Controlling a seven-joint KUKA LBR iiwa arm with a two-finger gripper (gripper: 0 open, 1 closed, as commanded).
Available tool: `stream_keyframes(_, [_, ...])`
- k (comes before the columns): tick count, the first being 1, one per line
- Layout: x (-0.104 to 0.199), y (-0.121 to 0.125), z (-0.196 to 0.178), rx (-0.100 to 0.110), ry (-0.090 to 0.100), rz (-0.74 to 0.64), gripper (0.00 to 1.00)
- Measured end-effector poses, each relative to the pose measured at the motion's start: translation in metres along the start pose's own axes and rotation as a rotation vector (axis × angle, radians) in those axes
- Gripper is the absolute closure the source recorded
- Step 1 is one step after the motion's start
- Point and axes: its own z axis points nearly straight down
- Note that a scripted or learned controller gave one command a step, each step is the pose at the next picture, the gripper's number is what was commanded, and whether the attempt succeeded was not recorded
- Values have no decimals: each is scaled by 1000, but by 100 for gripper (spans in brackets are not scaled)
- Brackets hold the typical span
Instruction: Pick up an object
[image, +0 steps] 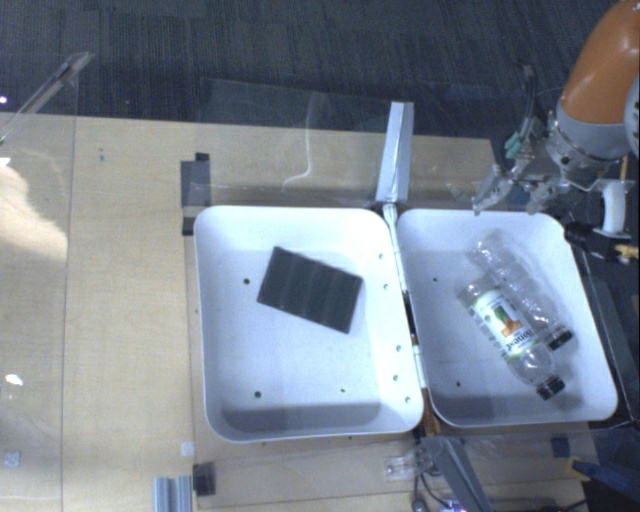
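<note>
Gripper (500, 190) at upper right, above the right bin (440, 250) rim, grip state unclear. Clear bottles (512, 318) lying mid-bin at frame right. Likely to slip: smooth, round, crinkly plastic.

My gripper (512, 190) hovers above the far edge of the right bin (440, 385), near its far right corner. Inside that bin, clear plastic bottles (512, 318) lie toward the right edge. A dark flat pad (310, 289) lies in the left bin (225, 390), toward its far edge.
</note>
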Motion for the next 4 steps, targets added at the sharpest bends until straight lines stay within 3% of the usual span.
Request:
stream_keyframes(1, [38,7,16,-1,1,33,0])
stream_keyframes(2, [-13,-49,83,1,0,-21,0])
stream_keyframes(3, [-34,-66,128,-5,-2,-231,0])
stream_keyframes(4, [-42,-23,159,-13,-5,-320,0])
